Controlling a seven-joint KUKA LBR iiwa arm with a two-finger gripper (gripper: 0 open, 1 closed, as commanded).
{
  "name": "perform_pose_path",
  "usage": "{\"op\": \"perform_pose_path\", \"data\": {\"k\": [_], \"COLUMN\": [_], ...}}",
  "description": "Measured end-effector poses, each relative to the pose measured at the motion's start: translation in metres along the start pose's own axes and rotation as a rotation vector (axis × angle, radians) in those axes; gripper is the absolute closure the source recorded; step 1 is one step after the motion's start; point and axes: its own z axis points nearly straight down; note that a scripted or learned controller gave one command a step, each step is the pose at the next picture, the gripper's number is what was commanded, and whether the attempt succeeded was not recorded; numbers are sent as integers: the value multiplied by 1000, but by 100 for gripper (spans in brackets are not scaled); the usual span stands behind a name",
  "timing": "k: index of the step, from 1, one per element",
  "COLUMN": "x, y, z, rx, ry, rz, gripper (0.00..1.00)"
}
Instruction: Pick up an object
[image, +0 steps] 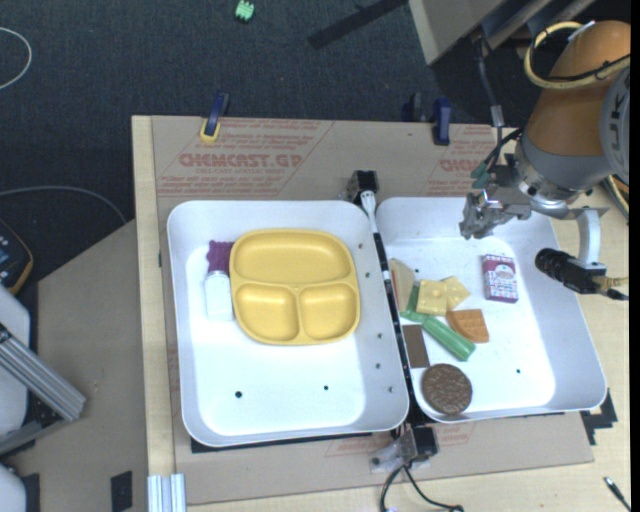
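Fingers (470, 226) apart, empty, near red packet (499, 278)

Just one camera on my setup, fixed above the bench (160, 300) and tilted a bit, so I'm looking down at a slant rather than dead straight. It sits far enough back to fit both white bins side by side, the left bin (195, 330) and the right bin (560, 340), plus the dark floor (90, 60) past the bench's far edge up top. My arm (575, 110) comes in from the upper right corner.
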Motion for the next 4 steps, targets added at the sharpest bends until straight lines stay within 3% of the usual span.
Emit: {"op": "perform_pose_path", "data": {"k": [1,2,4], "x": [0,44,128], "y": [1,-37,-80], "z": [-9,-2,-8], "rx": [5,15,14], "ry": [1,5,5], "rz": [1,-2,-4], "gripper": [100,100,100]}}
